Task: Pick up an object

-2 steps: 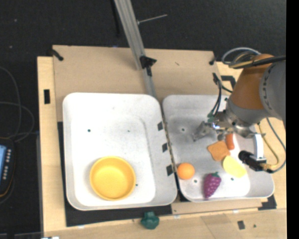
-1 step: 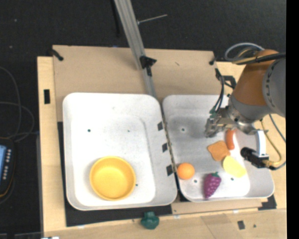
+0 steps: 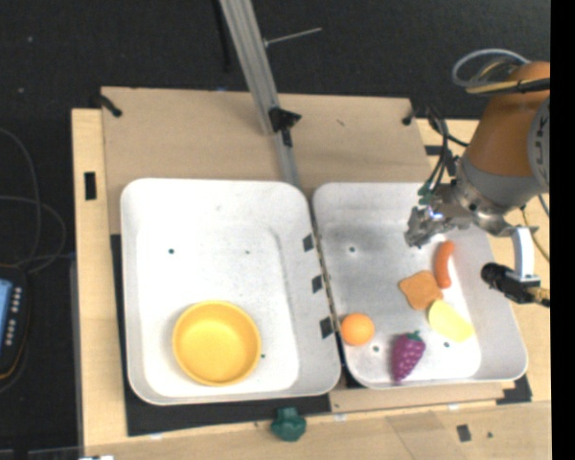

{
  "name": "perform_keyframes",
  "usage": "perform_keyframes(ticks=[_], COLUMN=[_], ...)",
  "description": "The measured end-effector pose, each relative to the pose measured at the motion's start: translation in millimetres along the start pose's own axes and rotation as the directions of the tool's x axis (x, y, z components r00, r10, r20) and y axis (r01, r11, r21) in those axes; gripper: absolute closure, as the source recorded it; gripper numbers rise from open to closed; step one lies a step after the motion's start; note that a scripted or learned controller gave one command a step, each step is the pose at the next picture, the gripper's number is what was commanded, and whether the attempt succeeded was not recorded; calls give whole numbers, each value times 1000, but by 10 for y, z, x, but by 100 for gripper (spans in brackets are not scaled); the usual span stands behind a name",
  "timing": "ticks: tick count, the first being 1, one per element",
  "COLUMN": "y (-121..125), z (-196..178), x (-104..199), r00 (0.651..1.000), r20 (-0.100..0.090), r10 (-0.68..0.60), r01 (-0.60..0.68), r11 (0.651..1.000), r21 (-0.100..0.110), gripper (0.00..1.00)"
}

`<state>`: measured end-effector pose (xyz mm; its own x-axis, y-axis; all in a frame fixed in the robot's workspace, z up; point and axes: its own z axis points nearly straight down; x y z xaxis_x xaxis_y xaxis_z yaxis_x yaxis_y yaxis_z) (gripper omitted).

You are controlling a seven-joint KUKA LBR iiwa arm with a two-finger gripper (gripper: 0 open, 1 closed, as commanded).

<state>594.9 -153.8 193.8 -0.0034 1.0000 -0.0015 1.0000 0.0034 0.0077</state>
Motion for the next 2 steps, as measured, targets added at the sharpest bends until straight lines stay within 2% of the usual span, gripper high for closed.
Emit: perform_keyframes(ticks=[1,2], y=[21,249], z=[-515,-602], x=[-14,512], r00=[1000,1000], r20=[0,-3], r10=[0,-4], r01=[0,4], r11=[1000,1000], r21=[0,4], gripper=[100,100])
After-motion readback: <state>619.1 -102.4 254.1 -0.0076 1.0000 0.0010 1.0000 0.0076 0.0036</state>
